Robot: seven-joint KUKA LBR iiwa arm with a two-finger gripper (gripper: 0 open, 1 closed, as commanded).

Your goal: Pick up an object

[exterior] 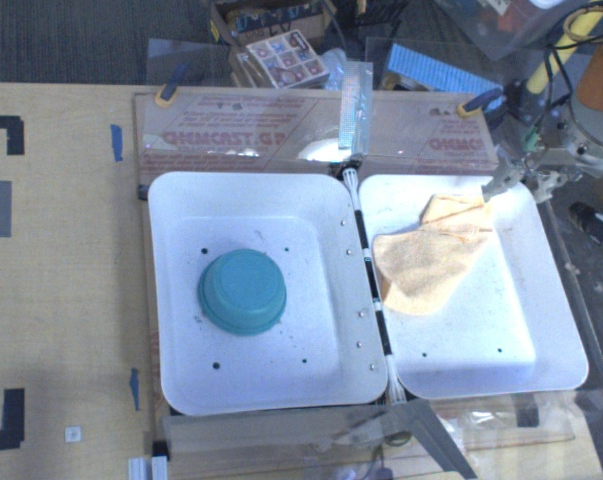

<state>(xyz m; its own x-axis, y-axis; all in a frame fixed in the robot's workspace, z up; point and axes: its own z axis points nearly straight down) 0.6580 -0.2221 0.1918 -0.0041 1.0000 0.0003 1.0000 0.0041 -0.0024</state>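
Two white bins sit side by side on the bench. The left bin (171, 218) holds a blue-green bowl (243, 290), turned upside down near the middle. The right bin (541, 338) holds a crumpled tan cloth (431, 260) that lies against the wall between the bins. The gripper (501, 185) is at the cloth's far top corner. I cannot tell if it grips the cloth.

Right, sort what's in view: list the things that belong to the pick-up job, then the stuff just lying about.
Job:
gripper, at the top right corner of the right bin
cloth, in the right bin, its corner at the gripper
bowl, upside down in the left bin

Lying about:
board behind the bins
boxes on the floor
blue tape
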